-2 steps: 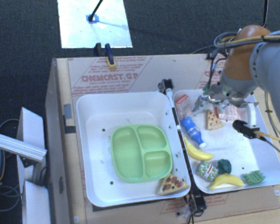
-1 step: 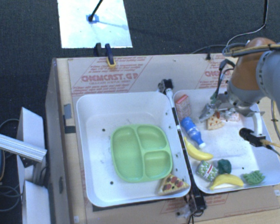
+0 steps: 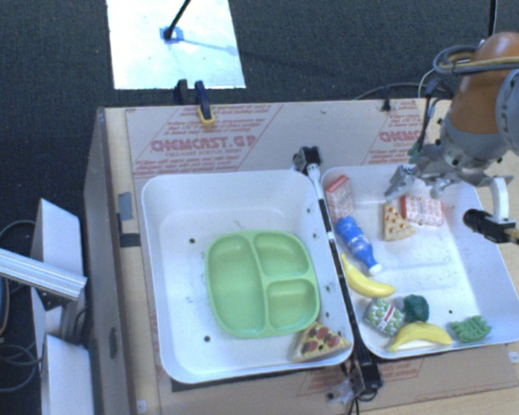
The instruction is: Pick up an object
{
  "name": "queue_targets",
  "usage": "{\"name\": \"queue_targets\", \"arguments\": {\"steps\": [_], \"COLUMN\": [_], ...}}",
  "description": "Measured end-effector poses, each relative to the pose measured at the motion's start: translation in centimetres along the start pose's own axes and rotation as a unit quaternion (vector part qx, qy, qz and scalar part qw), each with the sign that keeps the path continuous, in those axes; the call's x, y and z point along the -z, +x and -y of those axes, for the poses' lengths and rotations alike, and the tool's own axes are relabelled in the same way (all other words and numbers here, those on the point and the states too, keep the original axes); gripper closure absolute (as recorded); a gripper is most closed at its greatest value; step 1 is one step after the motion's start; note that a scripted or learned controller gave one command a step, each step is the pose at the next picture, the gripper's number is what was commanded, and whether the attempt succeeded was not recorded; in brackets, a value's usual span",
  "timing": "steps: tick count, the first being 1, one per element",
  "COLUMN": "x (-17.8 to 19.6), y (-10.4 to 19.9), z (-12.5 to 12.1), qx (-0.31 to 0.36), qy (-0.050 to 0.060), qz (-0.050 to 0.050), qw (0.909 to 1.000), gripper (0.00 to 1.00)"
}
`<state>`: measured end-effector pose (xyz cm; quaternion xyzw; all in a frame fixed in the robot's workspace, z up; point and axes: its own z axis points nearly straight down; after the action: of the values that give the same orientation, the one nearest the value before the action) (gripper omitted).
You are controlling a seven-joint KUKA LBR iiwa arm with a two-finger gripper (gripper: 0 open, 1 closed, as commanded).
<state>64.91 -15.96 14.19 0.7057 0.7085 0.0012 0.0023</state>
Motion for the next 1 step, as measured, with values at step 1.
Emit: {"name": "queue_targets", "arguments": {"steps": [1], "x": [-4.82], "y": [2.74], "z": [0.73], "qx": [0.000], "qy": [0.000], "qz": [0.000], "qw": [1.0000], "gripper": [0.00]}}
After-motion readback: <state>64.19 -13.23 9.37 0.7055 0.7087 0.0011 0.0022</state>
